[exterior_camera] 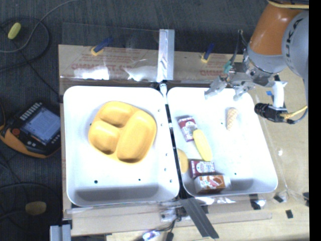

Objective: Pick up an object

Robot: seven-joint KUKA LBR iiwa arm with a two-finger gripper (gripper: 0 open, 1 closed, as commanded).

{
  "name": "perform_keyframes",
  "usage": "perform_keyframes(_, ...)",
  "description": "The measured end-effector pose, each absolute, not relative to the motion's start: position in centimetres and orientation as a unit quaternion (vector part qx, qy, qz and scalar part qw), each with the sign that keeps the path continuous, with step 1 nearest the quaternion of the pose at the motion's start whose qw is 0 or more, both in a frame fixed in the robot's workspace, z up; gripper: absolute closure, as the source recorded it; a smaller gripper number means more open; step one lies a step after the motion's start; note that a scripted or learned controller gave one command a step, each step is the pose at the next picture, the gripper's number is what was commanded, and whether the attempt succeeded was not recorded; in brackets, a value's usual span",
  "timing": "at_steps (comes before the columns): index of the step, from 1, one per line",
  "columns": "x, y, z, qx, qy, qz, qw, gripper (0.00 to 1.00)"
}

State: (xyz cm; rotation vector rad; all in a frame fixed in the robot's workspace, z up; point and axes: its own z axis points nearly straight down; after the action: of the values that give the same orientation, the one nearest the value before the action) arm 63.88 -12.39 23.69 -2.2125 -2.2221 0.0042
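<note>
While the arm (281, 29) leans in from the right, its gripper (226, 88) hangs over the far edge of the right bin (251, 149), fingers spread apart with nothing between them. One finger (214, 90) points toward the bin's back left, the other (239, 91) sits just above a small cone (230, 117), pale with a ridged look, though it is too small to say for sure what it is. The cone lies alone in the upper part of that bin, apart from the rest.

Further toward the bin's left side, a dark red packet (187, 127) lies beside a long yellow piece (202, 144), the two nearly touching. Below them sit a brown box (200, 166) and a red-brown carton (210, 183), close together near the front wall. A round yellow item (181, 160) rests against the bin's left wall.

Across the divider, the left bin (80, 179) holds a big yellow lumpy toy (122, 130), roughly at its centre. Off the bench to the left, a pendant (32, 129) with a screen lies on the dark floor.
</note>
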Motion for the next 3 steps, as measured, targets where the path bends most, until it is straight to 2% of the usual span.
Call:
perform_keyframes(1,62.2,-11.0,11.7,-0.674,-0.738,0.0016,0.003,0.0)
perform_keyframes(2,58.8,-11.4,10.0,-0.627,-0.779,-0.0123,-0.016,0.0)
perform_keyframes(3,58.7,-10.7,9.8,-0.601,-0.799,-0.0094,-0.016,0.0)
